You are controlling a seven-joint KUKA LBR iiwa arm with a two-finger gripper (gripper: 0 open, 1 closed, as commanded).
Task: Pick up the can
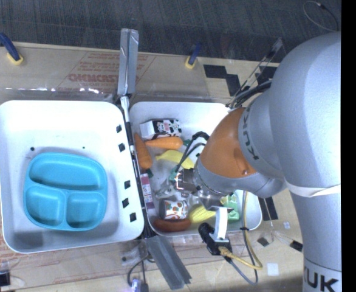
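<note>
Claw [179, 187] first: yours is hanging low in the right bin [251, 111], just above the clutter and very near the can [174, 210], but the wrist and the orange band [226, 151] are covering it, so I cannot tell whether it is released or clenched, and nothing is showing as gripped.

The can is lying on its side near the front wall of that bin, its printed label facing up. It is wedged among toys: a brown sausage-like piece [173, 225] is touching it in front, a yellow piece [203, 213] is sitting just beside it on the right, and an orange carrot [163, 143] and a small black-and-white carton [164, 127] are lying further back. The left bin [8, 163] is carrying a blue divided tray [65, 190], well apart from all this.

To do this step well, you are aiming at a round thing that will likely roll, so I would be lining up across its narrow width, not along its length, and centring over the middle of the label. You are working close to the front wall and the neighbours, so I would be coming straight down, avoiding the yellow piece, and closing only once both sides of the can are bracketed. Lifting slowly and vertically should be keeping the sausage piece from dragging along.
</note>
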